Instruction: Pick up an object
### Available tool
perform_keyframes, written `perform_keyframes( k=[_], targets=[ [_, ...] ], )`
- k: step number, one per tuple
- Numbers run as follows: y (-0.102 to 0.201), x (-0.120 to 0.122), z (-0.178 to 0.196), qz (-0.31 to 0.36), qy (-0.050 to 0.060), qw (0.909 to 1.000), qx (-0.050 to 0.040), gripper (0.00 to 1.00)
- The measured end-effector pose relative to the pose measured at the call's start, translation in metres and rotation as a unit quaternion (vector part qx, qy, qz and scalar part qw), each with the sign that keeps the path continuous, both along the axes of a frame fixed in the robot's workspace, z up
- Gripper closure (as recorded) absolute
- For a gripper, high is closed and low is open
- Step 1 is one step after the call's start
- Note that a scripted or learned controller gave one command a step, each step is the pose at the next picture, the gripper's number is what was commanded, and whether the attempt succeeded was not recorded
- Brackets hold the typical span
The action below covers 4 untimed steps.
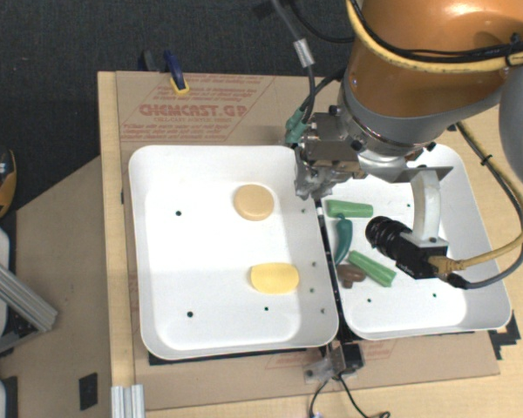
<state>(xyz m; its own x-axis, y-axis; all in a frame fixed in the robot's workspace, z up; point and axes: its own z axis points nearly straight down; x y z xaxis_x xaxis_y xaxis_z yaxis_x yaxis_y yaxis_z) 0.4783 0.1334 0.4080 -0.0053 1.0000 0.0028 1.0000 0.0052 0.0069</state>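
Gripper (318, 177) low over seam btwn bins, at rear of right bin (471, 312); green block (349, 208) just beside it; 2 yellow discs (254, 202) in left bin (157, 233)

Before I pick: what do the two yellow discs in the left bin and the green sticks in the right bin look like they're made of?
Upper disc: tan, matte, likely foam or soft plastic, no glare. Lower disc: paler yellow, slight sheen, probably moulded plastic. Green sticks: uniform colour, smooth, likely plastic or rubber. None is certain from this view.
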Motion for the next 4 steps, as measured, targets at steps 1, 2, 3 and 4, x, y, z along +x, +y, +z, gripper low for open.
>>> perform_keyframes(
  k=[1, 2, 3, 4],
  targets=[
    [0.002, 0.002, 0.104, -0.002, -0.004, 1.0, 0.0009, 1.0],
    [0.033, -0.001, -0.082, -0.002, 0.01, 0.9999, -0.0032, 1.0],
    [0.039, 0.043, -0.007, -0.002, -0.002, 1.0, -0.0001, 1.0],
    [0.027, 0.005, -0.192, -0.004, 0.013, 0.9999, -0.0043, 1.0]
  ],
)
